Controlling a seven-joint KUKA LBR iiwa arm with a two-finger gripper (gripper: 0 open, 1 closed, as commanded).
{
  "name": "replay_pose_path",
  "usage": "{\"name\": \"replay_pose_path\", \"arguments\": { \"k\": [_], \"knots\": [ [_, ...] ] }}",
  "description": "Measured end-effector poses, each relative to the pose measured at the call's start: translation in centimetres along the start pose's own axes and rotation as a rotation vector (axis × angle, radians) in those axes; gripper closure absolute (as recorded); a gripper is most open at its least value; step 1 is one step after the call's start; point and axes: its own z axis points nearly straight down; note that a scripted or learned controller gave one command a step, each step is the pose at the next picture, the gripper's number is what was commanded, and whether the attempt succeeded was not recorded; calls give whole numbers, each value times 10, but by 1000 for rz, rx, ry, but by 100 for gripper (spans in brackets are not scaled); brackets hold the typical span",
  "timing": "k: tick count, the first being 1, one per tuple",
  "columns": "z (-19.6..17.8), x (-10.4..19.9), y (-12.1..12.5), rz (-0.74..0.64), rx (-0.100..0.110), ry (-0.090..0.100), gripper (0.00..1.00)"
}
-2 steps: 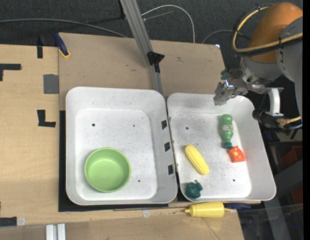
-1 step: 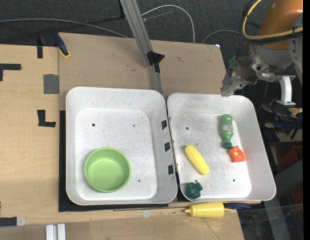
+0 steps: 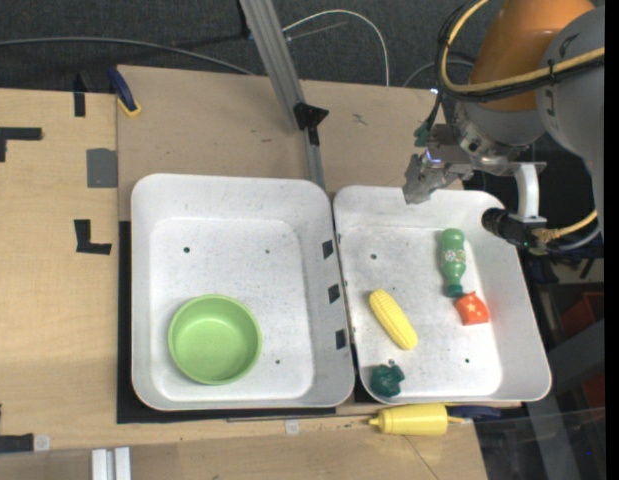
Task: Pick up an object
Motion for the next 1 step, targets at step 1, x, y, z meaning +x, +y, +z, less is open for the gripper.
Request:
{"name": "replay_pose_path", "arguments": {
  "k": [1],
  "knots": [
    [14, 58, -19, 0, 3, -1, 100]
  ]
}}
